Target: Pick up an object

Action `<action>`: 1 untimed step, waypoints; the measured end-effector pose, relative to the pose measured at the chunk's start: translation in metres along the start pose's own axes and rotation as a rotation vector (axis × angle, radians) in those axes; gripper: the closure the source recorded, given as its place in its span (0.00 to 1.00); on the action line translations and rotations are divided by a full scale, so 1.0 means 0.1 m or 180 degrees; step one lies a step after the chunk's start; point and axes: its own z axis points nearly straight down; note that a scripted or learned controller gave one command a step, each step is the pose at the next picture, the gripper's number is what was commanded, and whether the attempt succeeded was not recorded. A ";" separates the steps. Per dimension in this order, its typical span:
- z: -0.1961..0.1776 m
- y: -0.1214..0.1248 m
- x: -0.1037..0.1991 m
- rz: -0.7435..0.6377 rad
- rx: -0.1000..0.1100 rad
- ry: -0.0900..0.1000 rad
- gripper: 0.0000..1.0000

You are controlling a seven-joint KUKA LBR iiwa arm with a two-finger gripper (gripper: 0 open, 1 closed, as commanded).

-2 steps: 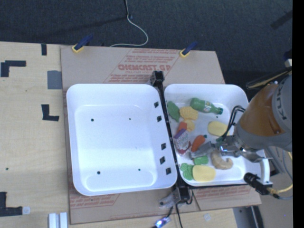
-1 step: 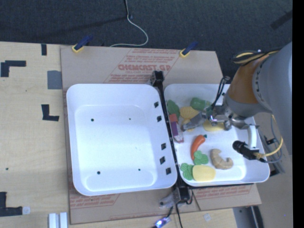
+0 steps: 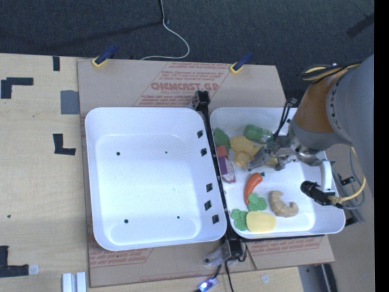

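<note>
Gripper (image 3: 262,157) low in the right bin (image 3: 316,227), among the toys.

The arm (image 3: 331,111) reaches in from the right, its orange band above the wrist, and the gripper sits at the bin's upper middle; whether it is open, closed or holding anything cannot be told. Its tip lies just beside the yellow toy (image 3: 242,146), with the green toy (image 3: 256,131) just above and the red pepper (image 3: 252,183) just below. Further down lie a tan piece (image 3: 284,204), a yellow block (image 3: 261,222) and green pieces (image 3: 248,212) touching it. A small bottle (image 3: 227,169) lies along the bin's left wall, near the divider. The left bin (image 3: 100,126) sits alongside, on cardboard (image 3: 176,84) over the wooden bench (image 3: 36,181).
</note>
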 end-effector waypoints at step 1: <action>-1.00 0.35 0.90 -0.0026 -0.0049 0.0006 1.00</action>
